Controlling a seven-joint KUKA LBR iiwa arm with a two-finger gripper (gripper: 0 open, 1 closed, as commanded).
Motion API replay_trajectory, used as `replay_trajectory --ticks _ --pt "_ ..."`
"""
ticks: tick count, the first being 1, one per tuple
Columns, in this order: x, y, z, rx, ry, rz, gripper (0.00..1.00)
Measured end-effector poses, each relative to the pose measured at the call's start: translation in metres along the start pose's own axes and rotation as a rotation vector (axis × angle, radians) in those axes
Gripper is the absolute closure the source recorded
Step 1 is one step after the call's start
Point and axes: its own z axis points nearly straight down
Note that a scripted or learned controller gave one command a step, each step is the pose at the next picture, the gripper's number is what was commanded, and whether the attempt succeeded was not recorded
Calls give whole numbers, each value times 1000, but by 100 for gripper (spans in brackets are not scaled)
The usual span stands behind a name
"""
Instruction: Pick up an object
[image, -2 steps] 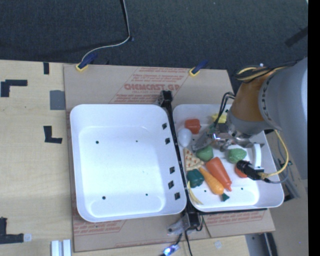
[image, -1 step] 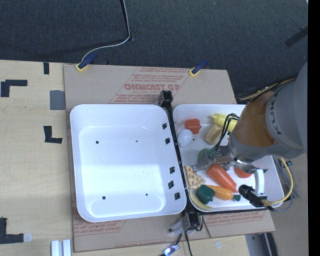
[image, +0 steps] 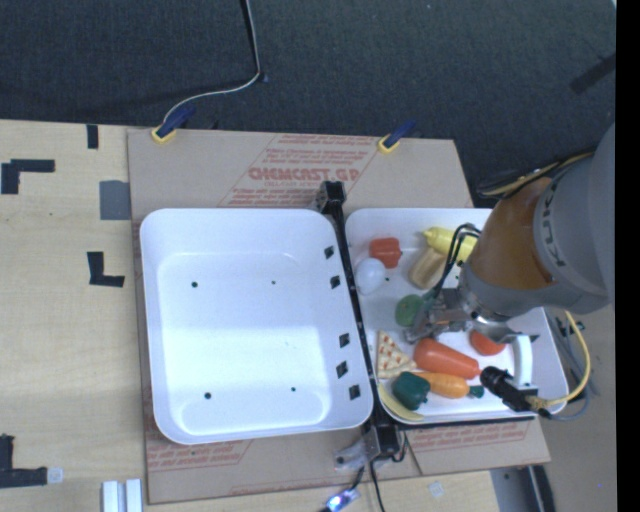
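The left bin (image: 240, 320) sits in the middle left of the frame, its floor bare white from rim to rim, with open room on all sides within its walls. A black divider (image: 345, 300) runs down between it and the right bin (image: 390, 218), the two rims touching along that line.

The right bin is crowded. Near its upper left lies a red block (image: 385, 250), with a white ball (image: 370, 273) just below it against the divider-side wall. A yellow piece (image: 438, 238) and a tan piece (image: 427, 266) lie near the top rim. A green lump (image: 408, 309) sits mid-bin. Lower down, a pizza slice (image: 388, 352) lies beside the left wall, a dark green piece (image: 411, 388) by the bottom rim, and an orange carrot (image: 446, 358) just right of them.

My gripper (image: 447, 318) is low over the bin's middle, between the green lump and the carrot. I cannot tell how it stands. My arm (image: 545, 240) covers the bin's right side.
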Motion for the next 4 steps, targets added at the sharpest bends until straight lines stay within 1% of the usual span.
replay_trajectory --ticks 1,2,3,4 --pt "60 -21 -95 -6 4 -9 100" --pt "56 -22 -90 1 2 -3 0" --pt "19 -23 4 1 2 4 0" --pt "-19 61 9 -7 0 -4 0"
